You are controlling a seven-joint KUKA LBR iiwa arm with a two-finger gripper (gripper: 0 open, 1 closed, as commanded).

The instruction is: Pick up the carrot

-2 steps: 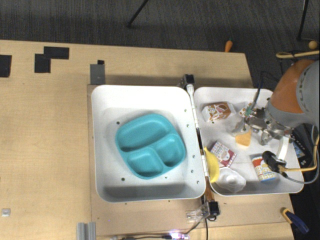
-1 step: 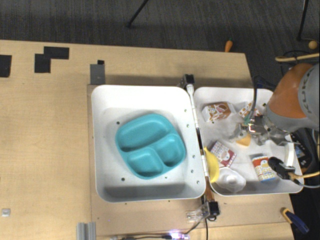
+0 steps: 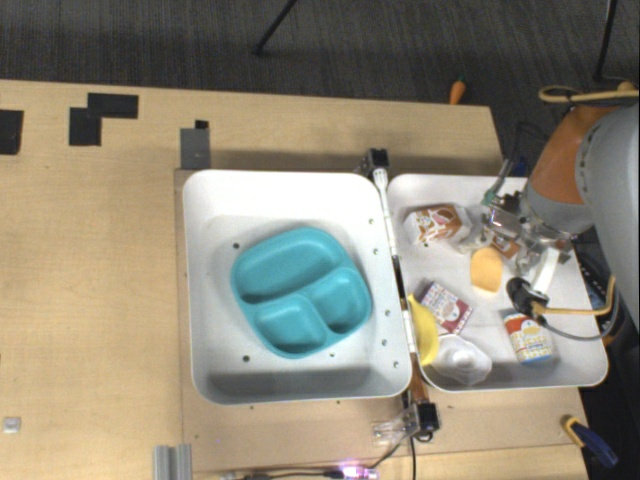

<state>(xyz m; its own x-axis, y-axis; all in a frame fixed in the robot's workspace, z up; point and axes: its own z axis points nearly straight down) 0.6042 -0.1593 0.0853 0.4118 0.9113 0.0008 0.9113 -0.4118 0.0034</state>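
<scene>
A: Where is the carrot (image 3: pixel 487 268) lying?
B: In the right bin (image 3: pixel 575 303) of 2. The gripper (image 3: pixel 512 230) is hovering just beside it, likely lining up. Open or closed, I cannot tell.

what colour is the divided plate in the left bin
Teal blue. The divided plate shows plainly in the camera view, lying in the left bin.

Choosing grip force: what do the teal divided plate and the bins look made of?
The teal divided plate looks like moulded plastic with a matte finish: uniform colour, soft rounded compartment edges. The white bins seem like smooth thin plastic, faintly glossy with rounded corners, though painted metal is possible.
</scene>
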